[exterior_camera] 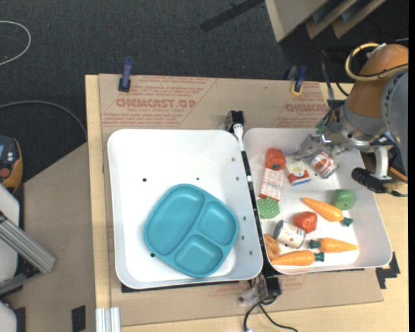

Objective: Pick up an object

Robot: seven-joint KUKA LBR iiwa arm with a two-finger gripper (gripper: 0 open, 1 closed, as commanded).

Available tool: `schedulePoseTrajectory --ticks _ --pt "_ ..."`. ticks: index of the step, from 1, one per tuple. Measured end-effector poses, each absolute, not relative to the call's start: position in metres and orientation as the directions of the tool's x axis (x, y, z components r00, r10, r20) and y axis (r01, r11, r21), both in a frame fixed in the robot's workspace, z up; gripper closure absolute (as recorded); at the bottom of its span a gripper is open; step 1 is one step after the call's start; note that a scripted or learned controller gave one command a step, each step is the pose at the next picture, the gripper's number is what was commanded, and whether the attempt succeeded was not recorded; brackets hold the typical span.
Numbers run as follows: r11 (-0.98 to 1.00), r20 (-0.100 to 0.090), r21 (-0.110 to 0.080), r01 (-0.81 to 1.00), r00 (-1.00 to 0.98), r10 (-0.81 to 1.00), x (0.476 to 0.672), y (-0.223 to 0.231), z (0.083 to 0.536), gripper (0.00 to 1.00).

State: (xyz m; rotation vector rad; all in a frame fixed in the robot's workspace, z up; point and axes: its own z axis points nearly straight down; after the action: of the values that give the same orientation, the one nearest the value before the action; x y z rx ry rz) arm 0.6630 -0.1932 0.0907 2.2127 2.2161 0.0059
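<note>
The gripper (pixel 322 150) hangs low over a small can (pixel 324 165) in the right bin (pixel 379 227); whether it grips cannot be told, so it should close squarely around the can before lifting.

You look down on dark carpet floor (pixel 130 32) with a thin pale cable (pixel 26 35) looping at the upper left. The bench (pixel 194 97) is topped with tan printed board, held by two blue clamps (pixel 125 74) along its far edge. Light wooden furniture (pixel 311 16) stands beyond the far right corner.
</note>
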Motion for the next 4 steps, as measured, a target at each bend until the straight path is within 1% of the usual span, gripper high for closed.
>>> schedulePoseTrajectory --ticks 1,2,3,4 --pt "-0.003 -0.001 0.004 1.0 0.003 1.0 0.595 -0.197 0.204 0.0" --pt "0.004 -0.004 0.009 1.0 -0.004 1.0 0.67 -0.21 0.178 0.0" --pt "0.005 -0.004 0.021 1.0 -0.005 1.0 0.655 -0.148 0.445 0.0" --pt "0.002 -0.004 0.008 1.0 -0.002 1.0 0.655 -0.15 0.445 1.0"
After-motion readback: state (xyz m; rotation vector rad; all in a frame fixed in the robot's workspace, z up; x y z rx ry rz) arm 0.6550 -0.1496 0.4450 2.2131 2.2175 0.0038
